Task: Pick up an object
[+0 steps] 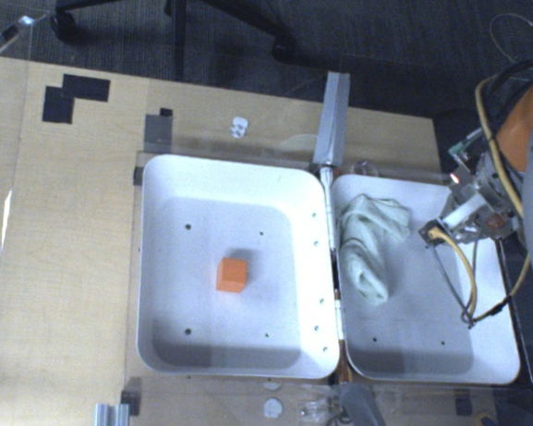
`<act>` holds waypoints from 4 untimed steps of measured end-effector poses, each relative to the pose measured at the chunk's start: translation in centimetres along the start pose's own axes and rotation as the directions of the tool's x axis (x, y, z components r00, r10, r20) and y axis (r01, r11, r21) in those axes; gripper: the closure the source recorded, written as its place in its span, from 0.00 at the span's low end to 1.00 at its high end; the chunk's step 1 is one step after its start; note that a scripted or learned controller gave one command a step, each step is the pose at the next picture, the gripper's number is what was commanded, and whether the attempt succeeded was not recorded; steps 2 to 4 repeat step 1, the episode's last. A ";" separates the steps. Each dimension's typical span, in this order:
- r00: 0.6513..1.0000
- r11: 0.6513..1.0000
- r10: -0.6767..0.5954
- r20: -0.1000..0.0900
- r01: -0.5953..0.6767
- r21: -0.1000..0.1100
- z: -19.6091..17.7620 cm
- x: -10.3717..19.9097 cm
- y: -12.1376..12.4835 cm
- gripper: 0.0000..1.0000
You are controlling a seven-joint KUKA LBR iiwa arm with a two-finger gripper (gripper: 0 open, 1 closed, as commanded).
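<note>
Hand [436, 233], grip state unclear, hangs over right bin [421, 355] beside crumpled cloth [368, 244].

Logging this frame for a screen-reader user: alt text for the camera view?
An orange cube lies alone in the left white bin, and a crumpled pale cloth lies against the left wall of the right white bin. The arm's claw hangs above the right bin, right of the cloth, apart from it.
</note>
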State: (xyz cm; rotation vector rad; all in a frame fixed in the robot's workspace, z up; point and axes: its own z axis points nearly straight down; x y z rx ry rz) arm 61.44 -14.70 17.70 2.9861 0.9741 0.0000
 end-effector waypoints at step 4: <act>0.930 0.930 0.369 0.003 -0.369 0.001 -2.4 2.2 -1.1 1.00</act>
